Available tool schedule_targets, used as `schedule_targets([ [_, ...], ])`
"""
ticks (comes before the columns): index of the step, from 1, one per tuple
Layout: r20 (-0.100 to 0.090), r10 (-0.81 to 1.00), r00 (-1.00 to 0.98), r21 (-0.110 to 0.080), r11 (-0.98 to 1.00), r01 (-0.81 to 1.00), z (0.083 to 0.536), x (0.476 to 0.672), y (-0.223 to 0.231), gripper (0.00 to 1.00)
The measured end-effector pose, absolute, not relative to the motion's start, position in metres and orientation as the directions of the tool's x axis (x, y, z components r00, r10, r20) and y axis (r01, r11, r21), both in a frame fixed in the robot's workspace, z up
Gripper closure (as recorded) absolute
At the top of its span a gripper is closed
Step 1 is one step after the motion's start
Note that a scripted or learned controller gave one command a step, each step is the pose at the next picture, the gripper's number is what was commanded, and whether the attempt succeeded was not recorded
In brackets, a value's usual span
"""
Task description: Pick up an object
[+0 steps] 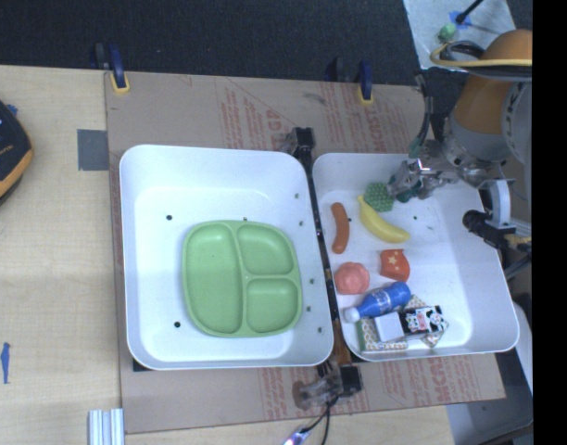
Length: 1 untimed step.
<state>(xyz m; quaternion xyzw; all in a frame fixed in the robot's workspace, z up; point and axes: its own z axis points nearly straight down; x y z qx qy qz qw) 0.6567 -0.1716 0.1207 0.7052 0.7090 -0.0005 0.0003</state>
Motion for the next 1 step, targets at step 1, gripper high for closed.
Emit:
schedule_targets([
  [1,0.0,1.0,-0.006,-0.003,0.006,1.0,0.1924,0.5959,-0.0897,1.0],
])
